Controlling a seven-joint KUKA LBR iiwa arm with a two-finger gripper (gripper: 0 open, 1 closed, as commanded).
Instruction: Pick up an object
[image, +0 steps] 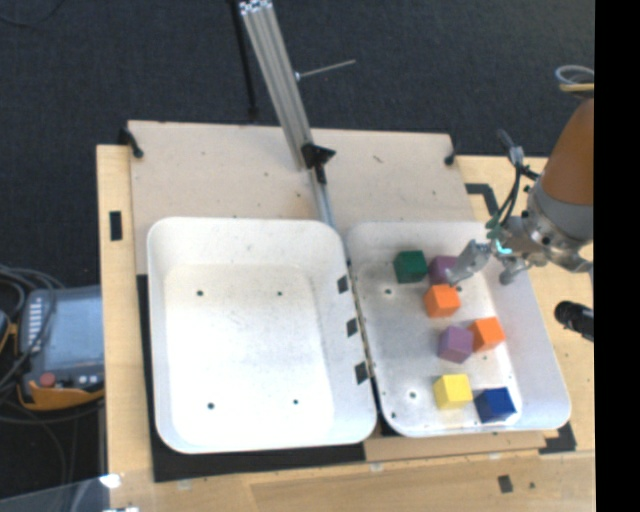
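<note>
In the right bin (540, 370), the claw (462, 272) is hovering at the far end, directly over a purple cube (441, 267) and just above an orange cube (442, 300); whether it is spread or pinching cannot be told. A green cube (409, 265) is sitting just left of it.

Two white bins (250, 330) sit side by side. The right one holds seven blocks: two orange (442, 300), two purple (455, 343), one green (409, 266), one yellow (452, 390), one blue (494, 404).
</note>
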